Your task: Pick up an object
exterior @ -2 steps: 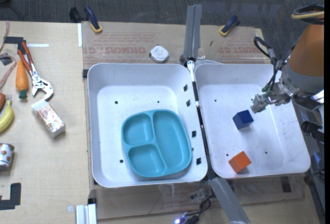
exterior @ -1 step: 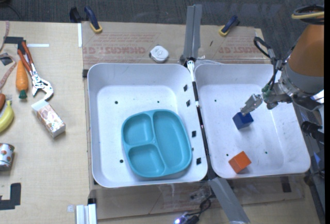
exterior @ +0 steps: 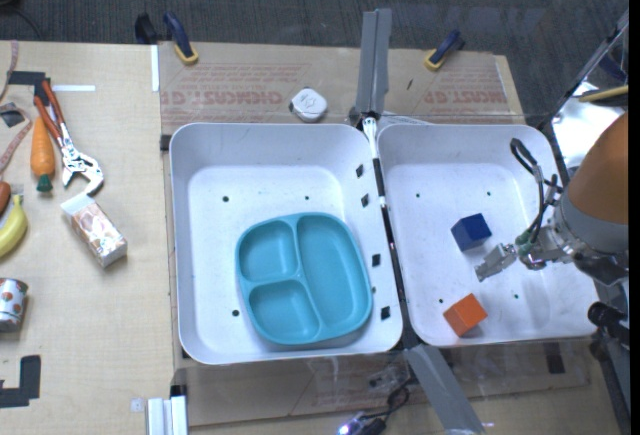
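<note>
Orange cube (exterior: 464,314) matte | blue cube (exterior: 470,230) | metal hand (exterior: 497,263) grip unclear

Arm (exterior: 600,193) from right, wrist angled leftward.

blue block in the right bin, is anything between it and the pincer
Nothing visible stands between them. The pincer hovers low in the right bin, just right of and slightly below the blue block, with bare bin floor between. The orange block lies nearer the front wall, off that line.
</note>
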